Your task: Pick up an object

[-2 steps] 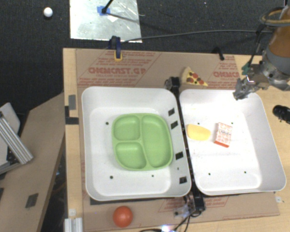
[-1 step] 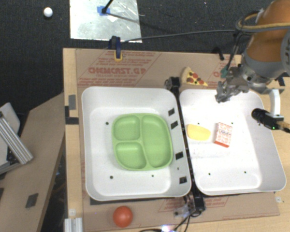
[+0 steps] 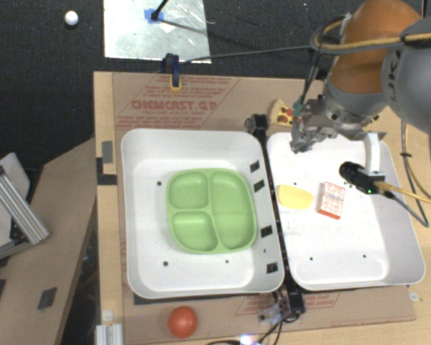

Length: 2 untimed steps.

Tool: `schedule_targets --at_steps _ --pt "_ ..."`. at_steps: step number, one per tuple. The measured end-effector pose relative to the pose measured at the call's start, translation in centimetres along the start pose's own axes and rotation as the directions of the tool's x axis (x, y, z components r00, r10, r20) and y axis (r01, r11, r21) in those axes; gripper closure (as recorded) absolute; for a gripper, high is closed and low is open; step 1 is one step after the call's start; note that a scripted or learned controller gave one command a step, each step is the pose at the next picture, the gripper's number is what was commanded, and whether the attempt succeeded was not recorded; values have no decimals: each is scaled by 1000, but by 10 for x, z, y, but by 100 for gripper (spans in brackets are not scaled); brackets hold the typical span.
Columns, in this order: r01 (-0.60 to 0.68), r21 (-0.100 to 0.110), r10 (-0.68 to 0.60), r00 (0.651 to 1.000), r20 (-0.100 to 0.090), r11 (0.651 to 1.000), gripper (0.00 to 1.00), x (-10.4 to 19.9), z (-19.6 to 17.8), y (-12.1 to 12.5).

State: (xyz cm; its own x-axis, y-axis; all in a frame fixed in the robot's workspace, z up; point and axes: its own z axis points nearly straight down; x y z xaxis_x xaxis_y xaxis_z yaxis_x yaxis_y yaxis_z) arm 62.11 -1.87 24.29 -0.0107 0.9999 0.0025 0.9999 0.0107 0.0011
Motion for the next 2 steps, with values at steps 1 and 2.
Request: schedule_targets --at_steps 1,2 --pt "-1 -2 1 1000 0 1000 100 44 -1 6" --pt "-1 -2 1 1000 1 1000 100 97 -6 8"
